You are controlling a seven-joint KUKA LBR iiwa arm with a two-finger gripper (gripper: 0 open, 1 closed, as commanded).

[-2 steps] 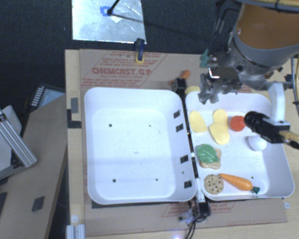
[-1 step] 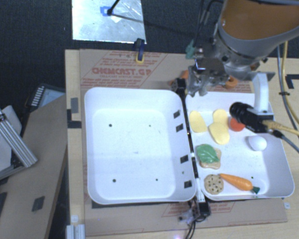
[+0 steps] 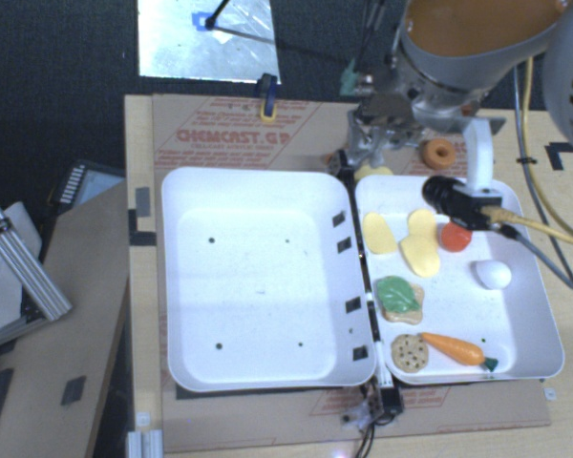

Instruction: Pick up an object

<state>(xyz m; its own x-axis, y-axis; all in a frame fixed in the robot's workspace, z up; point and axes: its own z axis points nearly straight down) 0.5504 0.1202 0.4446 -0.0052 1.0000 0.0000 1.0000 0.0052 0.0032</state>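
Carrot point(image 3: 453, 348) lies at the right bin's point(image 3: 540, 337) near edge, cookie point(image 3: 410, 353) just beside it, egg point(image 3: 494, 274) and tomato point(image 3: 456, 237) farther back. Gripper point(image 3: 380, 139) hangs over the bin's far left corner; can't tell its fingers' state.

From my seat the arm point(image 3: 477, 27) runs off the top edge at twelve to one o'clock, so I see just its orange band and grey wrist. The pincer point(image 3: 377, 146) sits in a dark clutter of brackets under the wrist; I cannot tell how its fingers stand. A pale yellow piece point(image 3: 372, 172) peeks from beneath it at the right bin's point(image 3: 535, 332) far rim, mostly covered. The doughnut point(image 3: 439, 152) is partly masked by the wrist. A grey part point(image 3: 568, 74) is cut off at three o'clock.
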